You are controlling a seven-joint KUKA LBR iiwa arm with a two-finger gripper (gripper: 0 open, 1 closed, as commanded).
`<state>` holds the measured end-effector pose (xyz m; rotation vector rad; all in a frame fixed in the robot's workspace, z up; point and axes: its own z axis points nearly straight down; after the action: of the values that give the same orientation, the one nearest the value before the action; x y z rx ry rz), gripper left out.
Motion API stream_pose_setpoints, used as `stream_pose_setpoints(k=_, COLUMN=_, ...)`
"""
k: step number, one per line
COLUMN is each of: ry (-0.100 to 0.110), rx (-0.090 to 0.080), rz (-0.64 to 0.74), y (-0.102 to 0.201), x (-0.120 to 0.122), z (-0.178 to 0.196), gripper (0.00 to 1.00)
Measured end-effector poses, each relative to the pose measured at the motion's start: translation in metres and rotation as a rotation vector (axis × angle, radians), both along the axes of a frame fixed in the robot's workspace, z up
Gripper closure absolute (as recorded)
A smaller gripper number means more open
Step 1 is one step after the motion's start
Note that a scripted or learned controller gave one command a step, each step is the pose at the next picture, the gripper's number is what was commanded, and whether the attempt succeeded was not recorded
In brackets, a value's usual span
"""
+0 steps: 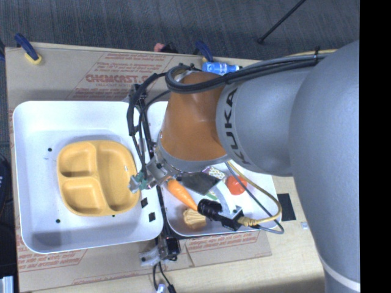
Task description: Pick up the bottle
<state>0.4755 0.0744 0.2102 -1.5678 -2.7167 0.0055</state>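
Gripper [142, 182] sits low over the wall between the two bins, just beside the right edge of the yellow tray; clutter of cables and brackets blurs its tip, so I cannot tell whether it is open or closed, and nothing can be seen held in it. The grey arm [287, 108], with its orange band, fills the right of the view and hides most of the right bin [256, 227], of which a strip along the near edge can be seen.

The left bin [36, 139] is in plain sight and holds a yellow tray [95, 176] with three compartments, all bare, lying flat towards the bin's right side.

In the exposed strip of the right bin lie a flat dark slab [197, 181], an orange carrot [181, 191] slanting just beside it, a red piece [236, 185] half covered by the arm, and a tan lump [194, 218] near the front wall. The bottle cannot be picked out for sure among these; the red piece is too cut off to name.
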Motion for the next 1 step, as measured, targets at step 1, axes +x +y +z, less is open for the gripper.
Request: stream_pose_setpoints(k=1, ry=-0.006, rx=0.000, rz=0.051, y=-0.0553, x=0.0013, z=0.1115, gripper=1.00)
